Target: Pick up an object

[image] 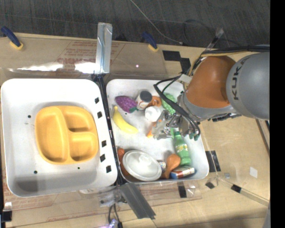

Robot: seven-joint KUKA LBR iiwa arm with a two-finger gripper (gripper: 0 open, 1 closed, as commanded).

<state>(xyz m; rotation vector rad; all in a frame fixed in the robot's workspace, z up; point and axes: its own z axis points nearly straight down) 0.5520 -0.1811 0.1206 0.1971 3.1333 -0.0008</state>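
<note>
Crowded right bin (199,148) holds the candidates: banana (124,122) at left side, purple grape bunch (126,103) above it, small white cup-like item (152,113) mid-bin, green bottle (181,146) along right wall, white bowl (142,165) at bottom, brown piece (173,161) just beside bowl. No single target singled out; nearest to tool look like green bottle and white item.

Risks, as judgement: clutter packed tight, so closing could catch two things or just nudge one aside; bottle lying against wall leaves little room on that side; round bottle likely to roll or slip out; cables near wrist could snag.

Gripper (165,129) low in bin middle, between white item and bottle top. Metal parts blurred together, so opening cannot be told, nor anything clearly between them. Contact with bottle uncertain.

Left bin (9,127) carries yellow divided tray (66,133), well apart.
</note>
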